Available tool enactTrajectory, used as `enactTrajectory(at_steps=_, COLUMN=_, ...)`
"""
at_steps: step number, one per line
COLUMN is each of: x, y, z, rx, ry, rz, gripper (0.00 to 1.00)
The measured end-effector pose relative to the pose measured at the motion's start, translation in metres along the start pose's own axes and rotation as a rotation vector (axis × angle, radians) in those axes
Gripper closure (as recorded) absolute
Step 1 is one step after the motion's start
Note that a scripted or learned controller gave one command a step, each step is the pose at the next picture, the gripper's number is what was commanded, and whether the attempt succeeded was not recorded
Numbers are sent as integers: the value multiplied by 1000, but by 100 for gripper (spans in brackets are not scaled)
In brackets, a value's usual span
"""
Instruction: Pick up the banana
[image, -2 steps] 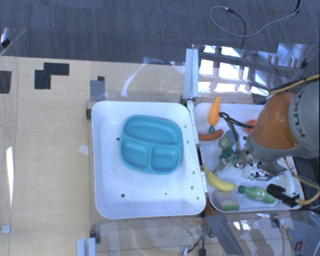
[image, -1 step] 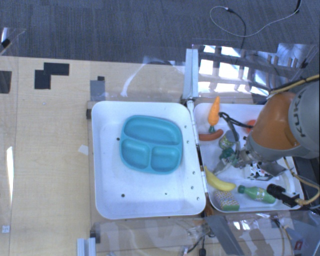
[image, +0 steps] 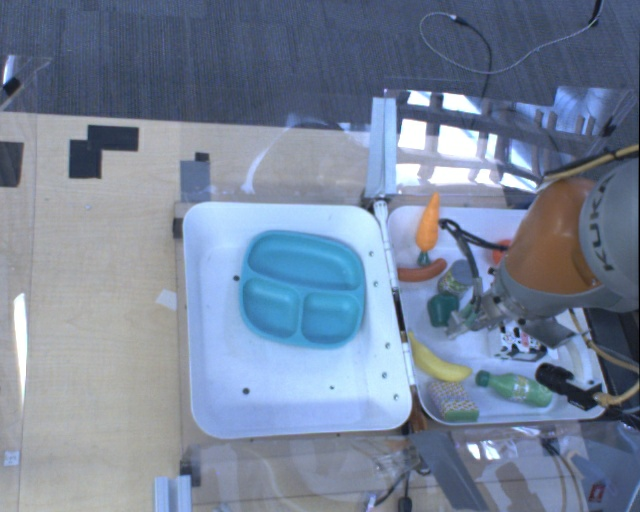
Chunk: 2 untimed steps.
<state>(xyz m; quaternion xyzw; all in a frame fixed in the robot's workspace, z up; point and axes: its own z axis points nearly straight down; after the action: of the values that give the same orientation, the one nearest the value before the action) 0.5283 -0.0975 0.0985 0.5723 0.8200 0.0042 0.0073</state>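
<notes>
The yellow banana (image: 438, 362) lies in the right bin (image: 590, 405), close to its left wall and pointing down to the right. My gripper (image: 466, 318) hangs over the middle of that bin, a little up and to the right of the banana, apart from it. The grey arm with its orange band (image: 550, 250) covers the bin's right half. Nothing shows held in the gripper.
Around the banana lie a dark green item (image: 442, 308), a red sausage (image: 421, 269), an orange carrot (image: 428, 222), a green bottle (image: 514, 388) and a speckled block (image: 455, 403). The left bin (image: 210, 330) holds a blue divided plate (image: 302, 288).
</notes>
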Motion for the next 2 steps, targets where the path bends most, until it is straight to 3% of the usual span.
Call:
enactTrajectory(at_steps=1, x=0, y=0, z=0, rx=0, ry=0, rz=0, gripper=0)
enactTrajectory(at_steps=2, x=14, y=-26, z=6, rx=-11, ry=-10, rz=-328, gripper=0)
